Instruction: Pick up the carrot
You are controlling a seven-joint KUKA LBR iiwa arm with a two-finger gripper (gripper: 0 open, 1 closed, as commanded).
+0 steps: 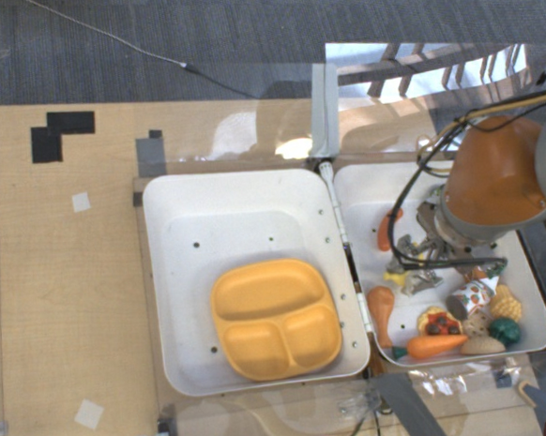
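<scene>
The carrot [437, 345], orange with a small green top at its left end, lies along the front wall of the right bin [357, 206]. My gripper [416, 265] hangs over the middle of that bin, below the arm's orange band [491, 176]. It sits behind the carrot, apart from it, and nothing shows in its grasp.
The right bin also holds an orange-brown piece [382, 309] by its left wall, a small red-orange piece [384, 233], a corn cob [506, 304], a green piece [506, 331] and other toy foods. A yellow divided plate [276, 317] lies in the left bin [189, 228].
</scene>
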